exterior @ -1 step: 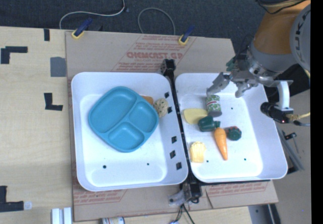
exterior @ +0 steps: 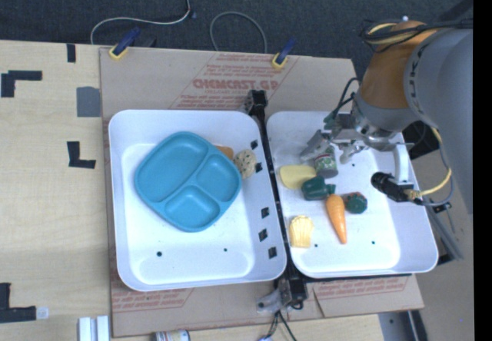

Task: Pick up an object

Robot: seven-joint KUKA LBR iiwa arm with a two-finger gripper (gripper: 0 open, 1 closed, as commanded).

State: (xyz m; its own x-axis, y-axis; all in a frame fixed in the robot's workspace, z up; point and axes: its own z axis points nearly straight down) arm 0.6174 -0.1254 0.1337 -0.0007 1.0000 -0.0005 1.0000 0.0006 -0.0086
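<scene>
The grey arm with its orange band reaches in over the right-hand shallow white bin [exterior: 384, 255], and its pincer [exterior: 329, 149] hangs low above the cluster of small things near that bin's left side. Its metal fingers [exterior: 314, 149] look spread apart, and I see nothing caught between them, so by my reckoning no object has been picked up yet.

Just under the pincer lies a small grey-green block [exterior: 326, 166], touching or nearly touching a pale yellow rounded piece [exterior: 296, 175] and a dark green chunky toy [exterior: 316, 190]. Close by are an orange plastic carrot [exterior: 337, 218], a dark green and red lump [exterior: 355, 203] beside it, and a yellow corn-like piece [exterior: 300, 231] toward the near edge.

The left white bin [exterior: 184, 270] holds a blue divided plate [exterior: 188, 180], with a small beige speckled cube [exterior: 246, 162] at its right rim.

What remains, as I judge it, is nearly everything: descend, close on one piece, and lift.
</scene>
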